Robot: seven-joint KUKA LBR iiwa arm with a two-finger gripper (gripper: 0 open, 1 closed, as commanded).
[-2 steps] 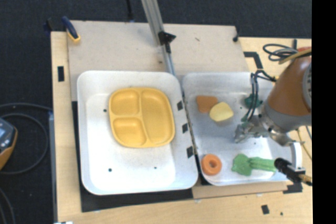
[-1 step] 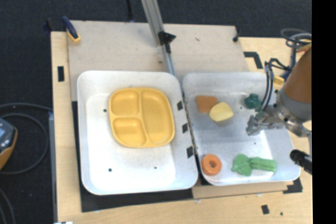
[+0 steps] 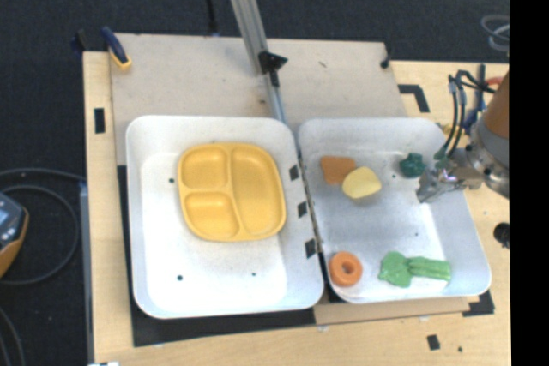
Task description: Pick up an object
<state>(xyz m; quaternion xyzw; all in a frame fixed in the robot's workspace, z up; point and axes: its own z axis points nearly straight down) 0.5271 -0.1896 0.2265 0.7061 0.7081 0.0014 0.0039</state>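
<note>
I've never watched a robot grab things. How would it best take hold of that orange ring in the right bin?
Probably from straight above, fingers closing across the orange ring's outer edge: it lies flat near the bin's front rim, away from the green toy.

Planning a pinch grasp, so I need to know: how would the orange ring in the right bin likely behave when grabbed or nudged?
The orange ring lies flat near the bin's front wall, so it probably won't roll. Its rounded, smooth-looking rim may slip from a pinch. It looks small and likely light, so a nudge could slide it.

We see open floor across the right bin [image 3: 377,223] middle; the orange ring [image 3: 346,268] and green toy [image 3: 413,268] crowd its near edge
</note>
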